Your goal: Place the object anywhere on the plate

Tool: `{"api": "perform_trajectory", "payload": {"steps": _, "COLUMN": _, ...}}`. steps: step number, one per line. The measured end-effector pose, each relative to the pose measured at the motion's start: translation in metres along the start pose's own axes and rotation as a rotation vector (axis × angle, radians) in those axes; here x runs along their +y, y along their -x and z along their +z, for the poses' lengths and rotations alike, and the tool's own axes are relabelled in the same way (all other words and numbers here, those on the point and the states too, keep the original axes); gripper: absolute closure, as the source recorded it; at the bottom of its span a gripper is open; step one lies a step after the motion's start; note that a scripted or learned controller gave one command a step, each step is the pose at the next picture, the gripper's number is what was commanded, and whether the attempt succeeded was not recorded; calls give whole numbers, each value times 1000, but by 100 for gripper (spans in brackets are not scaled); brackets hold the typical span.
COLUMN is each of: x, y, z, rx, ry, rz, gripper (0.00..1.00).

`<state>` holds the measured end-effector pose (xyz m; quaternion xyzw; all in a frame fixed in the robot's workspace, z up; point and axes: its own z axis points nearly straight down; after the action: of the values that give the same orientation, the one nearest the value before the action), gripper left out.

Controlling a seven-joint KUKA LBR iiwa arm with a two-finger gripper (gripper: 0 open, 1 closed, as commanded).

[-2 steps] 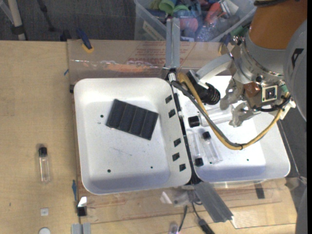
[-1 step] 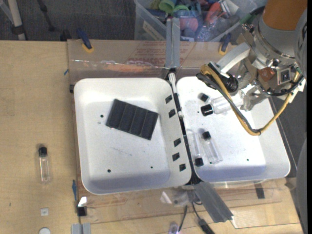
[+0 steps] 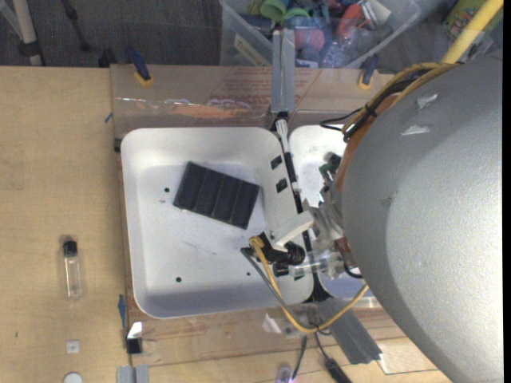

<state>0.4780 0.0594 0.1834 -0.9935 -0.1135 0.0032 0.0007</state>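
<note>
ROBOT AT THE BINS: The grey arm [image 3: 431, 214] of a KUKA robot leans across the right bin [image 3: 310, 146] on the worktop [image 3: 56, 174]. Its tool [image 3: 318, 255] sits low over the ridge where the two white bins meet, near their front edge. Whether the tool is released or clenched cannot be told, as the arm's bulk and fittings crowd that spot. A black ribbed slab [image 3: 217, 195], apparently the object to be moved, lies flat and slightly askew in the far half of the left bin [image 3: 160, 294]. It is nearer that bin's right wall than its left, and well apart from the tool. Judged from this, the task is at its start: the slab has not been lifted, and picking it up, carrying it and setting it down all remain. The arm covers most of the right bin. A pale bluish patch [image 3: 345, 287] near that bin's front edge, under the arm, may be the plate, but too little shows to tell. A small clear vial [image 3: 71, 268] lies near the worktop's left edge, and beyond its far edge stands a clear tub of coloured toys [image 3: 319, 10], cut off by the frame
</note>
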Motion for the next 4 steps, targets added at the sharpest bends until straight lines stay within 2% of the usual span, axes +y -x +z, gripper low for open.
{"api": "perform_trajectory", "payload": {"steps": 1, "x": -122, "y": -33, "z": 42, "rx": 5, "ry": 2, "rz": 11, "gripper": 100}}
{"api": "perform_trajectory", "payload": {"steps": 2, "x": -151, "y": -78, "z": -3, "rx": 6, "ry": 3, "rz": -212, "gripper": 100}}
{"api": "perform_trajectory", "payload": {"steps": 3, "x": -159, "y": -46, "z": 0, "rx": -1, "ry": 3, "rz": -845, "gripper": 100}}
{"api": "perform_trajectory", "payload": {"steps": 4, "x": -101, "y": -56, "z": 94, "rx": 14, "ry": 5, "rz": -757, "gripper": 100}}
